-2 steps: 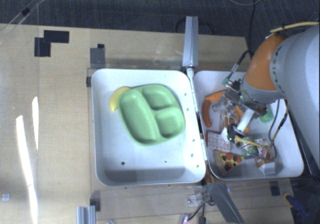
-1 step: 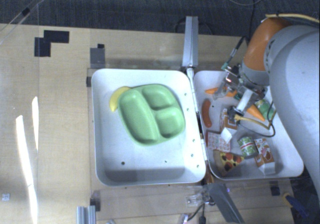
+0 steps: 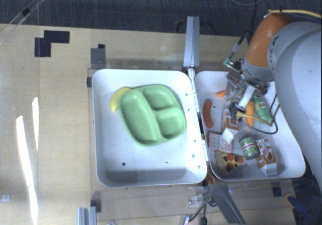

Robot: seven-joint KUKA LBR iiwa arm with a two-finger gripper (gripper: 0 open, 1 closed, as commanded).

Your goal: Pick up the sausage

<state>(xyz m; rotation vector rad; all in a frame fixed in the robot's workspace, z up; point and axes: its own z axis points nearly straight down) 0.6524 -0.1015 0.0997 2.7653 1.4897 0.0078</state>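
The sausage (image 3: 208, 113) lies just beside the left wall of the right bin (image 3: 210, 83), so that side is tight. Bare floor is open on its right. A red carton (image 3: 215, 142), a green can (image 3: 247, 146) and a pizza slice (image 3: 229, 161) crowd the near end.

The divided tray (image 3: 151, 113) was pale green and the banana (image 3: 116, 99) yellow. The left bin (image 3: 146, 166) and right bin (image 3: 291, 164) were white. The sausage (image 3: 208, 114) was reddish-orange, the can (image 3: 248, 146) green-labelled, and the arm's band (image 3: 261, 38) orange.
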